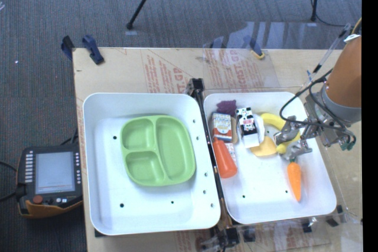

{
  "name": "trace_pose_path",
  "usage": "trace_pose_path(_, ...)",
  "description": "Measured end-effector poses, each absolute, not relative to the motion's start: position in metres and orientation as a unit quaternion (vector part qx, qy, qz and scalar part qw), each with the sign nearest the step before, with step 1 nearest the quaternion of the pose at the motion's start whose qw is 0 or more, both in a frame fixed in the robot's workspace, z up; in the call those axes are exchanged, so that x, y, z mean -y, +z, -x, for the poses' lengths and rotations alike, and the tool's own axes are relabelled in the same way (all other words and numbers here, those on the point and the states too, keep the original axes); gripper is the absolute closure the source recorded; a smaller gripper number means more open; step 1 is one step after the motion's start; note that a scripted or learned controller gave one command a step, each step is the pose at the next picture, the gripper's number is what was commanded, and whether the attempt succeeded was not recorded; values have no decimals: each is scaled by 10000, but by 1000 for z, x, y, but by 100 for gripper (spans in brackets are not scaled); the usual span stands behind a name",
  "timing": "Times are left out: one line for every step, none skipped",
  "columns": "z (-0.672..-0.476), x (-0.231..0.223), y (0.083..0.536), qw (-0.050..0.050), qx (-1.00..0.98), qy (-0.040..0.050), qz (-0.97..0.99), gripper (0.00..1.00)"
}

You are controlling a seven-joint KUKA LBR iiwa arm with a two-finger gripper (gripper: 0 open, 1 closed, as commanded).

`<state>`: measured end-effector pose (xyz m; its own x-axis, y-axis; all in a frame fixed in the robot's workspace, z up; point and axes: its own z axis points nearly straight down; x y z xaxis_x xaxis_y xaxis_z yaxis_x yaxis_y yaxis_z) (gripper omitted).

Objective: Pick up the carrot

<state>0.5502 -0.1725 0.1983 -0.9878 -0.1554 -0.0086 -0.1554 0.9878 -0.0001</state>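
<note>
The carrot is orange and lies lengthwise near the right wall of the right bin, pointed end toward the front. My gripper hangs just behind the carrot's thick end, over the spot where the banana ends. Its fingers stand apart, so it is open, and nothing is between them. The carrot lies free on the bin floor, a short way in front of the fingertips.
Also in the right bin are a yellow wedge, a black-and-white carton, a snack packet, a purple item and an orange-red bottle. The left bin holds a green divided plate.
</note>
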Motion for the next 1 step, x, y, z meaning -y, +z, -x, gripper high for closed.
trace_pose_path(-494, 189, 104, -31, -9578, 48, 2874, 100)
